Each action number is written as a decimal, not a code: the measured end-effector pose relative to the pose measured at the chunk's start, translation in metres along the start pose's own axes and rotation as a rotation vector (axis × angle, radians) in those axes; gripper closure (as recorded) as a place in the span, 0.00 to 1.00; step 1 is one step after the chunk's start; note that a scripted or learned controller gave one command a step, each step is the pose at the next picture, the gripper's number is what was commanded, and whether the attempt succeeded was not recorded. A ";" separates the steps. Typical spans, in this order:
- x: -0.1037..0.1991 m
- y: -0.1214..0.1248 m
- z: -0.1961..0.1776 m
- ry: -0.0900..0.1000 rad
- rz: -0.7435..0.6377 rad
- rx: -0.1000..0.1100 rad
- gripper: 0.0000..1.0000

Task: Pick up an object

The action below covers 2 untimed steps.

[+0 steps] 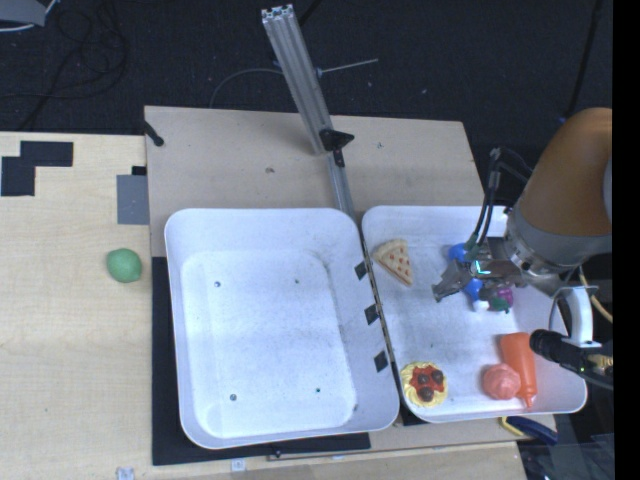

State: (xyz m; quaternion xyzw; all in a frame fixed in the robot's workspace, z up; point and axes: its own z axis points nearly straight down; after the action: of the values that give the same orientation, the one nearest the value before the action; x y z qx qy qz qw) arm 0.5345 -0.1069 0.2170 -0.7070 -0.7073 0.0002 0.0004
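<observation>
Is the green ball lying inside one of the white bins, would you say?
No, the green ball lies on the wooden bench left of the left white bin.

A robotics laboratory is indicated by two white bins (262, 230) mounted on a plywood bench (250, 158), an aluminium strut (300, 73), and loose cables (120, 28).

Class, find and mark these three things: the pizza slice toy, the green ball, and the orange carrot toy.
pizza slice toy (394, 262), camera view, on the middle of its topping face.
green ball (125, 265), camera view, on its centre.
orange carrot toy (520, 360), camera view, on the middle of its body.
</observation>
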 end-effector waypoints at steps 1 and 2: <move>0.000 0.000 0.000 0.000 0.000 0.000 0.00; -0.003 -0.002 0.062 0.000 0.000 0.004 0.00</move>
State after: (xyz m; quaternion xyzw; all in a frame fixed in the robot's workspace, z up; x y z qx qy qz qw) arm 0.5326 -0.1098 0.1548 -0.7071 -0.7071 0.0017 0.0021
